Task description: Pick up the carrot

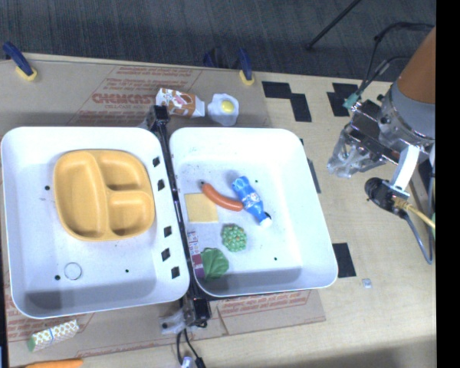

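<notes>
Carrot (221, 196) first: you'll find it in the right bin (310, 205), a little left of the bin's middle, lying flat on the white floor. Its long axis runs on a slant, from upper left down to lower right. The upper-left end curls a bit; which end is the tip you can't tell from here. Its lower-right end sits just beside a blue bottle (250, 199), which slants the same way. Below the carrot lies a yellow square slice (201, 208), touching or nearly so, and further down a green bumpy ball (234, 238) and a green leafy piece (215, 263).

Look right for the arm: it stands outside the bins, over the bare bench (368, 313), well apart from the carrot. The gripper (353, 158) points down and leftward, with nothing between its clear fingers; whether they are spread or closed you cannot tell. The left bin (15, 205) holds a yellow divided plate (103, 192).
</notes>
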{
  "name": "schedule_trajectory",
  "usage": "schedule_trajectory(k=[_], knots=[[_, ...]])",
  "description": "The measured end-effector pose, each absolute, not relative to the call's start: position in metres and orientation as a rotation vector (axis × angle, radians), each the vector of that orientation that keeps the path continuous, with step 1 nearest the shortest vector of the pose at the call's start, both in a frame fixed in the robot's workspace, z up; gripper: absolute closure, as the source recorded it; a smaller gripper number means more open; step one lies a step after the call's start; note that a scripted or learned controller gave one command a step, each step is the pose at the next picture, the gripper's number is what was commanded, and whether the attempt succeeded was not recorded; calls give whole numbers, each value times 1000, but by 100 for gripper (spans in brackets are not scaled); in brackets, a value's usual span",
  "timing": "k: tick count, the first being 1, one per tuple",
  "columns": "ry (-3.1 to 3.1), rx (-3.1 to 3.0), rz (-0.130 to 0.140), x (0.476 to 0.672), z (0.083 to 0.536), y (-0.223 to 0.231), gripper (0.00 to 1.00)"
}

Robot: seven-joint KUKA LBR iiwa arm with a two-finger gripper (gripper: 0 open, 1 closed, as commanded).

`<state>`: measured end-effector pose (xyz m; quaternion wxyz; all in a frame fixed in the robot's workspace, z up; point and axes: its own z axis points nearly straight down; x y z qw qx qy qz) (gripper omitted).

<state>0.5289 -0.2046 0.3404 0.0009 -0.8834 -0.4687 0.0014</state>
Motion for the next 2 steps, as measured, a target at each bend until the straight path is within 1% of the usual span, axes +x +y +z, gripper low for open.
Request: schedule_trajectory(k=[2], knots=[[-1486, -2762, 10, 529, 361, -204, 100]])
